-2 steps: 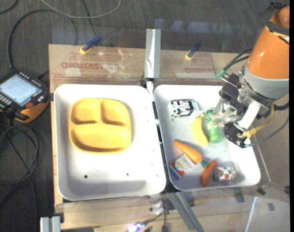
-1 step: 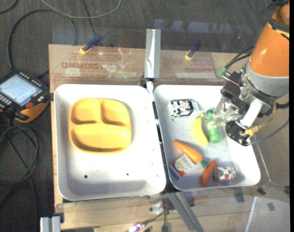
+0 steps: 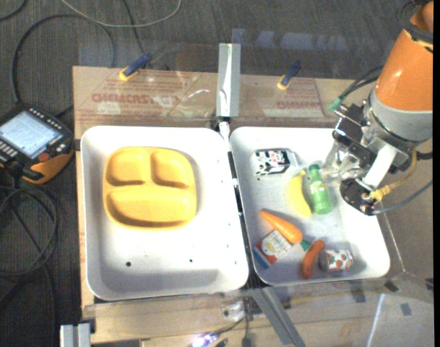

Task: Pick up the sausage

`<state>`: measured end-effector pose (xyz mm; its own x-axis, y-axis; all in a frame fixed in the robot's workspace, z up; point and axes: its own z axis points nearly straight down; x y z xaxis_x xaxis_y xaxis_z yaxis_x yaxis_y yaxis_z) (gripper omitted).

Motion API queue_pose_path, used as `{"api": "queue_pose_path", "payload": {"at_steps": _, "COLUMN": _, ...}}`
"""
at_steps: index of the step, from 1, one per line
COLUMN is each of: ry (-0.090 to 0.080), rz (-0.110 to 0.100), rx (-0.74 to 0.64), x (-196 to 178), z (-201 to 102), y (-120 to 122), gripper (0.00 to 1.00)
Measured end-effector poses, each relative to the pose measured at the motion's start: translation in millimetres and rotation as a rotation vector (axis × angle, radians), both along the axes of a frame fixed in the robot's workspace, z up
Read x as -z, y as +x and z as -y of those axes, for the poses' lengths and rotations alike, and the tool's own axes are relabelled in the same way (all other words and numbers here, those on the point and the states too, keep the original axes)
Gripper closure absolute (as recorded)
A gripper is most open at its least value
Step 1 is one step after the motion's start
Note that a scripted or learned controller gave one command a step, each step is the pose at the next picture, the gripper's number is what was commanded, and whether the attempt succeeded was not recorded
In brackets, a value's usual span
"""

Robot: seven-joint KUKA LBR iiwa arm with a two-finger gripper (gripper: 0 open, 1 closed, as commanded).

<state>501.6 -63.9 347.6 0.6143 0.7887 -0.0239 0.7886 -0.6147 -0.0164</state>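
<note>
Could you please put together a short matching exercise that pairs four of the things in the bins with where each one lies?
Things:
1. yellow tray
2. sausage
3. green bottle
4. carrot

Places:
A. right bin, just below the gripper
B. left bin, by itself
C. middle of the right bin, lying at a slant
D. near the front edge of the right bin, beside a small can

Pairs: 1-B, 2-D, 3-A, 4-C
</note>
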Motion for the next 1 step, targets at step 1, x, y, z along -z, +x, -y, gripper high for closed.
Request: {"api": "queue_pose_path", "payload": {"at_steps": 1, "ry": -0.002, "rz": -0.005, "rx": 0.000, "x": -8.1, "z": -0.1, "y": 0.2, "gripper": 1.00}}
